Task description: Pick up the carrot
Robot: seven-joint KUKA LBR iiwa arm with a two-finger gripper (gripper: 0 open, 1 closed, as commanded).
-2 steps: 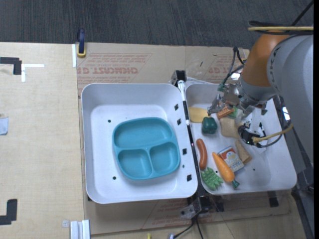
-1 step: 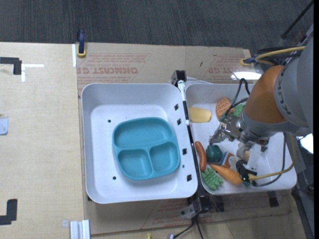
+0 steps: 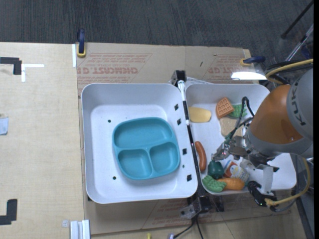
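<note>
I have the jaws (image 3: 223, 152) down in the right bin (image 3: 259, 91), near its middle and toward the front. From this slant I cannot tell whether they are released or clenched, and I see nothing between them that I would call held.

The carrot (image 3: 233, 183) lies at the front edge of that same bin, toward the camera from the jaws and a little to the arm's side. It is near them but not under them. Its long axis runs roughly along the front wall, across the view from left to right, with the green leafy end (image 3: 213, 184) pointing left toward the divider.

My judgement is that the coming move turns on this offset: I need to bring the jaws forward toward the front wall and set them across the carrot's length.

Close around it are a dark green round toy (image 3: 216, 169) just behind the leaves and a sausage (image 3: 201, 155) by the divider. Farther back lie a yellow piece (image 3: 199, 115) and a waffle (image 3: 225, 107). The left bin (image 3: 94, 133) holds a blue tray (image 3: 146, 148).
</note>
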